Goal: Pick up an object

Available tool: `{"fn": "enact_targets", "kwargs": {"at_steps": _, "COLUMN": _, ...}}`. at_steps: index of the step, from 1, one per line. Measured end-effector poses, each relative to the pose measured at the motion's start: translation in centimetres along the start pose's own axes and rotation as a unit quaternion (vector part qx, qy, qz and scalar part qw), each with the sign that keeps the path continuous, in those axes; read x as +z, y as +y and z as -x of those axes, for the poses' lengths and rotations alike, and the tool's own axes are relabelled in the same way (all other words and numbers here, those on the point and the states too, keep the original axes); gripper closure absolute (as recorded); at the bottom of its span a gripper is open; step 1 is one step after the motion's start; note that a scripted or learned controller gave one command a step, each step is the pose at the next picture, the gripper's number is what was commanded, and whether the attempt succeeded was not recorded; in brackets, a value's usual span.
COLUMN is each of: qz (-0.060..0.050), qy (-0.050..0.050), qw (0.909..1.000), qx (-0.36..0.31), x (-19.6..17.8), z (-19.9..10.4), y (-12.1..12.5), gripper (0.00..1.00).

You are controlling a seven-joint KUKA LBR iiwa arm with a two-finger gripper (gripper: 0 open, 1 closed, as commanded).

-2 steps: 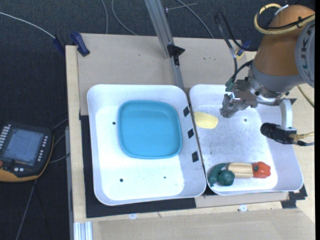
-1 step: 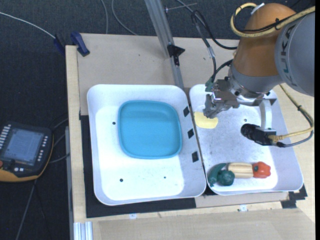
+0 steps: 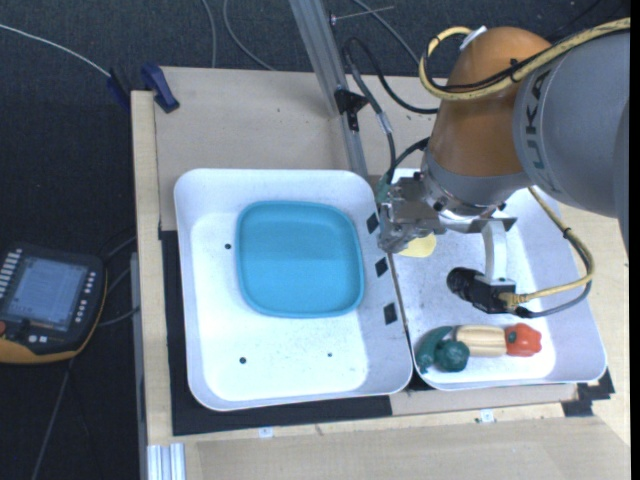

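Observation:
My gripper (image 3: 402,226) hangs over the left edge of the right bin (image 3: 560,268), close to the wall between the two bins. A pale yellow object (image 3: 421,246) lies just under and to the right of it, partly hidden by the gripper. Along the front of the right bin lie a dark green object (image 3: 441,352), a tan cylinder (image 3: 481,341) and a red piece (image 3: 523,340), touching in a row. A blue square plate (image 3: 298,258) rests in the left bin (image 3: 205,298).
The big orange and grey arm body (image 3: 490,118) covers the back of the right bin. A black fitting with a yellow cable (image 3: 480,288) hangs over the bin's middle. A metal post (image 3: 325,58) rises behind the bins. A handheld pendant (image 3: 45,298) lies at far left.

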State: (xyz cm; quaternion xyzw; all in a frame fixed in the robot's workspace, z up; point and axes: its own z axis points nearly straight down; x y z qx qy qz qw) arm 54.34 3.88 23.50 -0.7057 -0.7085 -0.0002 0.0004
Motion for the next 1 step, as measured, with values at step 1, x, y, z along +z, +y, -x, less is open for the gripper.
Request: {"fn": "enact_targets", "kwargs": {"at_steps": 1, "qz": 0.0, "qy": 0.0, "qw": 1.0, "qx": 0.0, "x": 0.88, "z": -4.66, "y": -1.02, "gripper": 1.0}}
